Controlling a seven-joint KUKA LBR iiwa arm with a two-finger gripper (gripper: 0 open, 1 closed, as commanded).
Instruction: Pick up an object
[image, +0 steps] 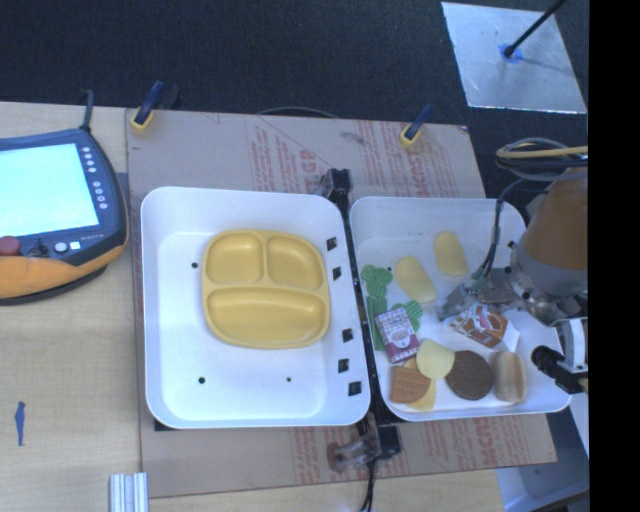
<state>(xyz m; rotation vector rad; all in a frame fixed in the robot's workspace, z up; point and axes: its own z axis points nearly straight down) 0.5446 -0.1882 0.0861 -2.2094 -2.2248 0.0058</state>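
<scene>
The right bin (372, 222) holds several toy foods. Two pale yellow ovals (450, 252) (413, 278) lie near its back, with a green leafy piece (377, 283) and a pink packet (397, 332) at the left. Along the front sit a waffle square (408, 383), a yellow chip (435, 358), a brown cookie (468, 375) and a bun (510, 378). My gripper (467, 298) is low inside this bin at its right side, just above an orange-and-white snack packet (480, 325). The arm's orange band (556, 228) covers the bin's right edge.
The left bin (170, 300) bears a yellow divided plate (266, 287). A teach pendant (55, 210) lies on the bench at far left. Black clips (340, 183) join the bins along their shared wall. Cables (540, 152) hang near the arm.
</scene>
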